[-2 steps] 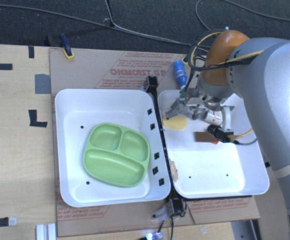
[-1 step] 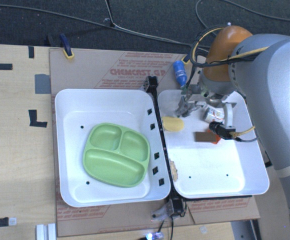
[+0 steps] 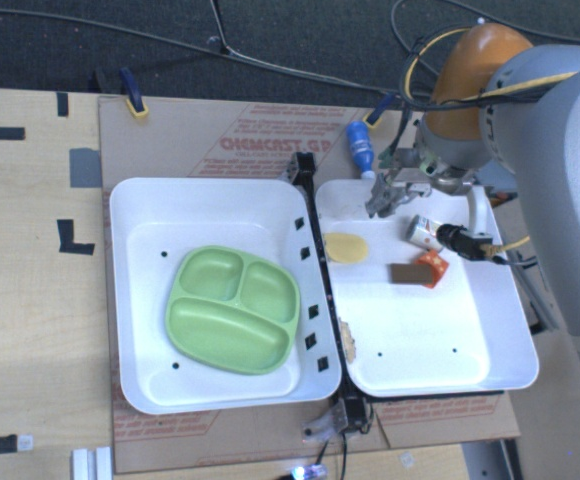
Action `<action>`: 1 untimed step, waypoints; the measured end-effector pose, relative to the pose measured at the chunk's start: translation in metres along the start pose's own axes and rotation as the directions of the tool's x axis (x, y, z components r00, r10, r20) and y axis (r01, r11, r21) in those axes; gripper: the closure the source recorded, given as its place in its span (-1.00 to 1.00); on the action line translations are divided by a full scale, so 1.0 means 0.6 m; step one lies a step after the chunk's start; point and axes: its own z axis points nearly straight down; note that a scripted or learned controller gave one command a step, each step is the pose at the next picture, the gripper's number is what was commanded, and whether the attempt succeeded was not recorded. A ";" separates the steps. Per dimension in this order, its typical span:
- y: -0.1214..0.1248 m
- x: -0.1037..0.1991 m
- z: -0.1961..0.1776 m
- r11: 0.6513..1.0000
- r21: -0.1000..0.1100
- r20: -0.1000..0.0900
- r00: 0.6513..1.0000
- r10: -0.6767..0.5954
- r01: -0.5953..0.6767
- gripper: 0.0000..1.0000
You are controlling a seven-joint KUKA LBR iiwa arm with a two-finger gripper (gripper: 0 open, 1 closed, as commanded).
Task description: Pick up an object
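Dark carpet with trailing cables behind, and in front a wooden counter [image 3: 30, 298] under a cardboard sheet carrying two white bins. The tool [image 3: 382, 204] hangs low over the far-left corner of the right bin [image 3: 420, 358], its dark fingertips pointing down at bare white floor; whether they are spread or pressed together I cannot tell from here, and nothing shows between them.

Taking the tool as the landmark: just in front of it lies a flat yellow disc [image 3: 346, 247], the closest candidate. To its right sits a small white-and-dark tube [image 3: 422, 232], and in front of that, touching each other, a brown block [image 3: 406, 274] with an orange piece [image 3: 431, 266]. A blue bottle [image 3: 360, 148] stands just behind the tool, outside the bin.

These pieces cluster in the far half, so I judge a short reach serves any of them. The near half of this bin lies open for moving. The far wall and the divider between bins crowd the tool closely. The left bin [image 3: 135, 218] holds a green divided plate [image 3: 234, 308], well apart.
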 end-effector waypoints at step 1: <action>0.002 0.001 -0.088 1.000 0.000 0.000 1.000 -0.001 0.001 1.00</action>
